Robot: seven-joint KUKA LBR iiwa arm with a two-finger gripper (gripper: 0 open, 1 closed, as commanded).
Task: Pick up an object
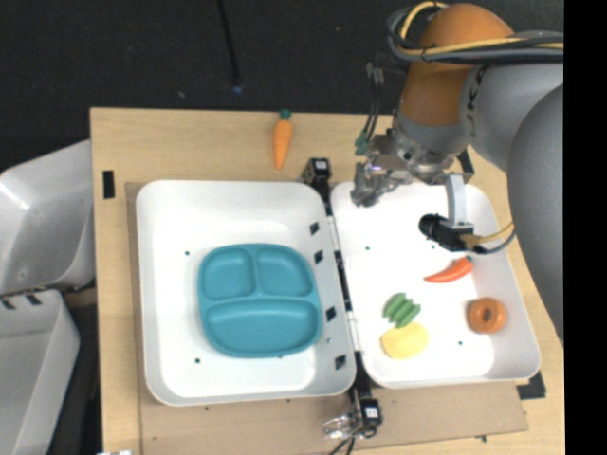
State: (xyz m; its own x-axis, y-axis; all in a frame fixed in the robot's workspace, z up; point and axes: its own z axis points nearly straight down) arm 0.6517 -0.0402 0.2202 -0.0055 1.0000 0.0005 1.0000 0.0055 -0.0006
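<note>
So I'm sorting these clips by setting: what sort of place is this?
Most likely a robotics lab bench set up for pick-up trials: a grey arm reaches over two white bins, and toy food such as a carrot and a doughnut lies about.

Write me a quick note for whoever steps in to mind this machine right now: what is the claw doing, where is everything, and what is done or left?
Claw: over the far left corner of the right bin, nothing seen between its fingers; open or shut cannot be told.
Right bin: red chili pepper, green vegetable, yellow piece and brown doughnut, all lying in the near half, apart from the claw.
Left bin: blue divided plate.
On the bench beyond the bins: a toy carrot.
Done: nothing picked up yet.
Left: pick up one object; the chili pepper looks nearest.
</note>
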